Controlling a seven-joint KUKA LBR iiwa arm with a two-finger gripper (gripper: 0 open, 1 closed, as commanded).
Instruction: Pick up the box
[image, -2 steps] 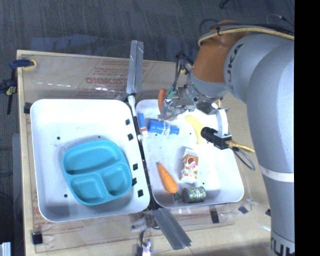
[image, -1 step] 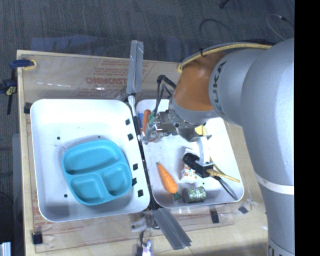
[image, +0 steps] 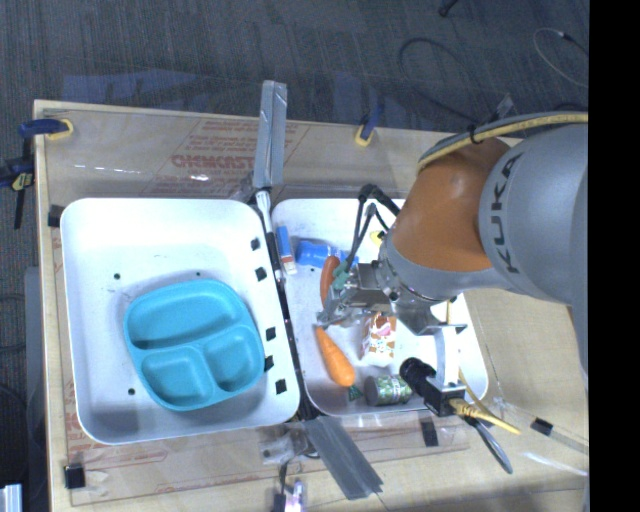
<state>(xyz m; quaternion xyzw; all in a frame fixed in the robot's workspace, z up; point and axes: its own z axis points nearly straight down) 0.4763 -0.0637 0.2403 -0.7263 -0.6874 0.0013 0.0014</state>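
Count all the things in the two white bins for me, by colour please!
Blue: 2, the tray and a small blue item
Orange: 2, carrot and a second orange piece
White: 1, the box
Green: 1, a can
Total: 6

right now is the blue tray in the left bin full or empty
Empty: the blue tray lies flat in the left bin, and all three compartments show bare blue.

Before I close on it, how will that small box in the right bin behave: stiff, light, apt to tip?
The box looks like a small printed carton, so probably light and fairly stiff. It lies flat beside the carrot, so a nudge would likely slide it rather than tip it. The pincer sits close above.
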